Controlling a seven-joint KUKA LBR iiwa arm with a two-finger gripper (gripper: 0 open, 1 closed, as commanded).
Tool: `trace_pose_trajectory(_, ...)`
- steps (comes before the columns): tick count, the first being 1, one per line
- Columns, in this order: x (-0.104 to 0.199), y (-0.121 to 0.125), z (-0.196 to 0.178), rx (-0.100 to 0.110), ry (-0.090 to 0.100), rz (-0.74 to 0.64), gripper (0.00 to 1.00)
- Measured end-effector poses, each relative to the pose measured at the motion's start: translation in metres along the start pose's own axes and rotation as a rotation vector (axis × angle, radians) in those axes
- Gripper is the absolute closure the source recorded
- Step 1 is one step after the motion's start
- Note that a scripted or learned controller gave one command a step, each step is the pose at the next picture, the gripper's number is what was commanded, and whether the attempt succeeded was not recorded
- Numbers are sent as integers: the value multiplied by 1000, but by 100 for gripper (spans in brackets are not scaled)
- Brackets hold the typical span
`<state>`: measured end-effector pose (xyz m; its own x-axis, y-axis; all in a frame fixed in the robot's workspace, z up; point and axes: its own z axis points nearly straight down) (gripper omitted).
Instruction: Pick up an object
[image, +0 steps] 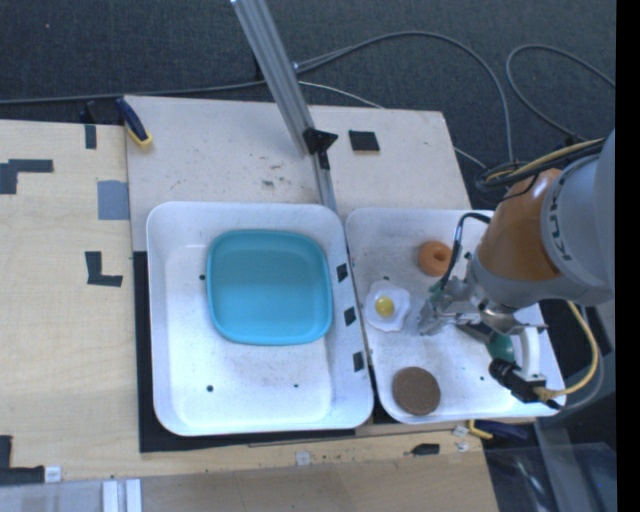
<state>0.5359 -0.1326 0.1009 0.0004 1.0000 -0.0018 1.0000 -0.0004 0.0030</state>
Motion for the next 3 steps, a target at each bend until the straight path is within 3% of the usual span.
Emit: trace_pose_trajectory(3,-13,4,-131,0,1,0,100)
